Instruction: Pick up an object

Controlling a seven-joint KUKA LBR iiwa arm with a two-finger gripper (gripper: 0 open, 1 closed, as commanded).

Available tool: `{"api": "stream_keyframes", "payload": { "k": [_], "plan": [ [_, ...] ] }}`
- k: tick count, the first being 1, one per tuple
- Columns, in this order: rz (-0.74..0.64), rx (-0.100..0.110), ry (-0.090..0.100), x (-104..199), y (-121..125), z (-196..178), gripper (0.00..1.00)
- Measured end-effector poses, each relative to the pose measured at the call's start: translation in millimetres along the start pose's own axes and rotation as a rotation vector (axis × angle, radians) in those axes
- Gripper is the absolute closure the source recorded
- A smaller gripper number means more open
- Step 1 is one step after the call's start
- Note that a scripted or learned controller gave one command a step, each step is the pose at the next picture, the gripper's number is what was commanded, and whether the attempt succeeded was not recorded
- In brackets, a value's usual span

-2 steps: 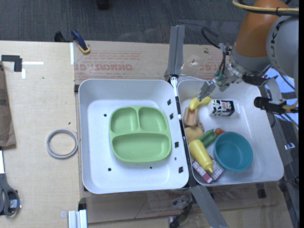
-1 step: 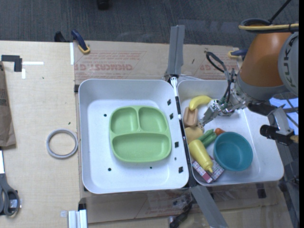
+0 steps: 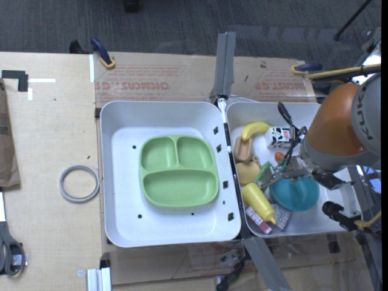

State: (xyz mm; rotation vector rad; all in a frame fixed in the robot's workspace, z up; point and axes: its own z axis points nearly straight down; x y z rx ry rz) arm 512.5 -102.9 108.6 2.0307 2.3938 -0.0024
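My gripper [image 3: 280, 173] low in right bin [image 3: 315, 224], finger state unreadable, teal bowl [image 3: 295, 194] at its four o'clock, banana [image 3: 256, 128] at eleven, yellow bottle [image 3: 259, 202] at seven.

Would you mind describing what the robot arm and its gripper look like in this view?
The arm has a grey body with a broad, rounded orange band above the wrist, with dark lettering partly visible on the grey. Thin dark cables run along its wrist toward the gripper, a small metallic assembly.
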Motion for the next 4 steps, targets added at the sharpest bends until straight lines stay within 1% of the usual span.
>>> {"api": "stream_keyframes", "payload": {
  "k": [1,2,3,4],
  "plan": [
    [0.009,-0.005,0.000,-1,29,14,0.00],
    [-0.136,-0.004,0.000,-10,79,15,0.00],
    [-0.136,0.000,0.002,-11,78,4,1.00],
    [-0.136,-0.002,0.002,-10,79,5,0.00]
  ]
}}
